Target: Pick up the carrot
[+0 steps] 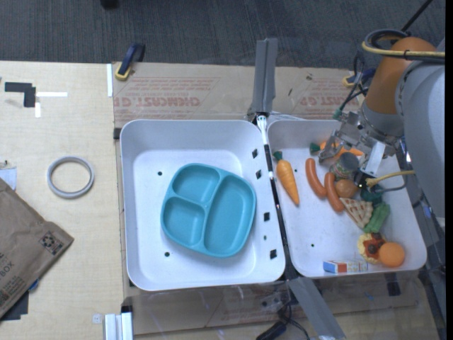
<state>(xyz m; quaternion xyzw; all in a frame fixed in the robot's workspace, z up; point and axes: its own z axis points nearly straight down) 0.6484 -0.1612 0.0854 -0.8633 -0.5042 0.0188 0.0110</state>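
Note:
The carrot (287, 180), orange with a green top, lies along the left side of the right bin (311, 243), its tip pointing toward the front. My gripper (340, 154) hangs over the far right part of that bin, to the right of the carrot and well apart from it. It stands above a cluster of toy foods, and a small orange piece (331, 147) shows right beside it.
Two red sausages (313, 177) (331, 191), a brown ball (345, 188), a waffle wedge (357, 210), a green piece (379, 215), an orange (391, 253) and a small box (345, 266) share the right bin. A blue divided plate (209, 210) sits in the left bin (141, 190).

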